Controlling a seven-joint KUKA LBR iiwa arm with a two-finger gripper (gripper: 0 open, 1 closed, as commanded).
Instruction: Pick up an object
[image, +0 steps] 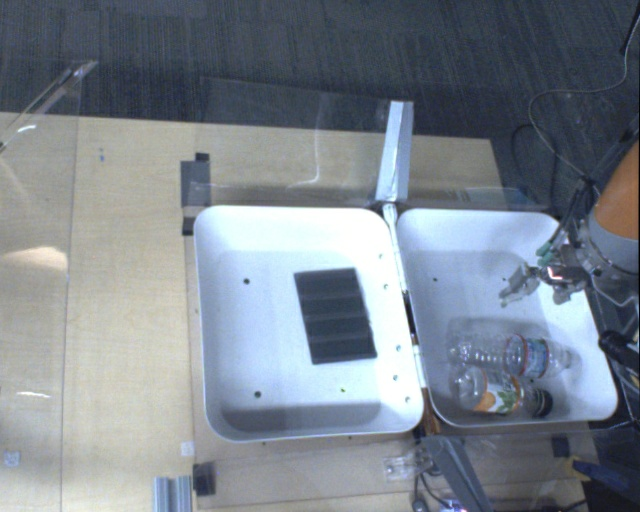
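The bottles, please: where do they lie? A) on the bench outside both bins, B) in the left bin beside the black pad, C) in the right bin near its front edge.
C: the clear bottles lie together inside the right bin, toward its front edge, below the gripper.

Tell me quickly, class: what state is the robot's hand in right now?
Hand: above the right bin, with nothing seen in its grasp; whether it is open or closed cannot be told.
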